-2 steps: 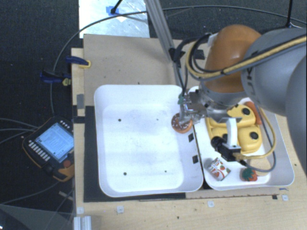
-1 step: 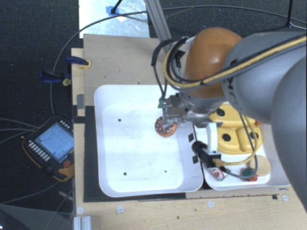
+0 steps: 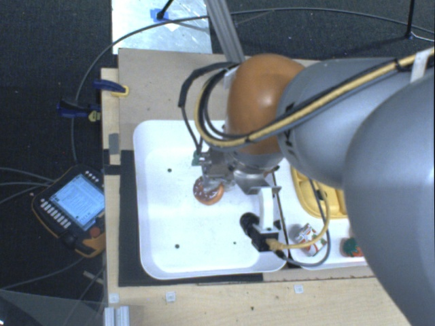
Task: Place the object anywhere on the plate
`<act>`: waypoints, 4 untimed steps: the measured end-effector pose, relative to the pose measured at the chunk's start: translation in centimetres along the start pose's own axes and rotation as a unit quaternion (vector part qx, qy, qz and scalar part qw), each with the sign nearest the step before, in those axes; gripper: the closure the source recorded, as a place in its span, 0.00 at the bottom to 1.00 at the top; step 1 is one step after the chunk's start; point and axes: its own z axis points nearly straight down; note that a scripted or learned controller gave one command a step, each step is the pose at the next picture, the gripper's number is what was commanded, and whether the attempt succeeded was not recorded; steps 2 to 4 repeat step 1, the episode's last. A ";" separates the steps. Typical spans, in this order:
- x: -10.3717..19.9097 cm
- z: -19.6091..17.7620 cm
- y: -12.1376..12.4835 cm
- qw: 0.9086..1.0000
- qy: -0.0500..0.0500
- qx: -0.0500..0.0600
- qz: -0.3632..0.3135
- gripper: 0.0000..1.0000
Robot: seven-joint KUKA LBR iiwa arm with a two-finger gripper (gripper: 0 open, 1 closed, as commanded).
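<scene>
Object point(image 3: 207, 193) = small round brown-orange piece, sitting right at the tip of the gripper point(image 3: 209, 180), low over the floor of the left bin point(image 3: 158, 202). Open or closed on it: cannot tell, the wrist body blocks the view from above. Also can't tell if the piece is lifted or resting on the bin floor.

Just beside the tip: black cable connector point(image 3: 253, 231) hanging off the wrist, near the bin's right wall.

Further out: yellow plate point(image 3: 314, 195) in the right bin point(image 3: 326, 263), mostly hidden under the arm point(image 3: 353, 128). Two loose items near it, one red-white point(image 3: 306, 237) and one green point(image 3: 351, 247).

Risks, as I judge them:
- Grasp may be empty or marginal. A round piece can roll or squirt out on closing, or drop mid-transfer.
- The path to the plate crosses the wall between the bins. Too little lift means the piece or the dangling cable clips the wall.
- The plate is crowded by the loose items; a low approach could knock them onto it or shove the plate.
- Releasing high over the plate could let a round piece roll off the rim.
</scene>
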 end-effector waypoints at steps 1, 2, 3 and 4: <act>-0.3 -0.1 0.1 1.000 -0.001 -0.001 0.003 0.00; -0.3 -0.1 0.1 1.000 -0.001 -0.001 0.003 0.00; -0.3 -0.1 0.1 1.000 -0.001 -0.001 0.003 0.00; -0.3 -0.1 0.1 1.000 -0.001 -0.001 0.003 0.00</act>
